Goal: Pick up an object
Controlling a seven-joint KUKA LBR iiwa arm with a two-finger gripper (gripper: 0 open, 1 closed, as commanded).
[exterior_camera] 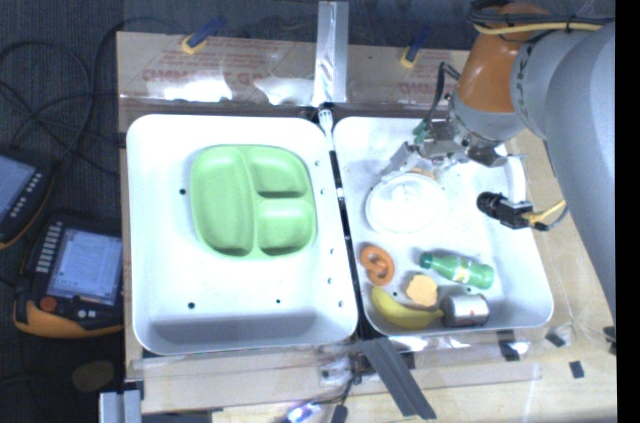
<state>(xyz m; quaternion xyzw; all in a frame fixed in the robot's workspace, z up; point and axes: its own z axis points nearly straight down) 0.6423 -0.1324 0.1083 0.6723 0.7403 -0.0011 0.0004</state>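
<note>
Gripper [432,154] sits over the right bin [530,256], touching the white plate [403,206] at its 12 o'clock edge. Jaws state: can't tell. Green bottle [457,268] and banana [402,310] lie at the plate's 6 o'clock.

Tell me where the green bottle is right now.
The green bottle lies on its side in the right bin, near its front, just above the banana.

The grey arm [575,101] bends down to an orange band [487,81] just above the wrist. Below the band, the gripper [432,156] points down and to the left, its metal linkage splayed outward.
</note>
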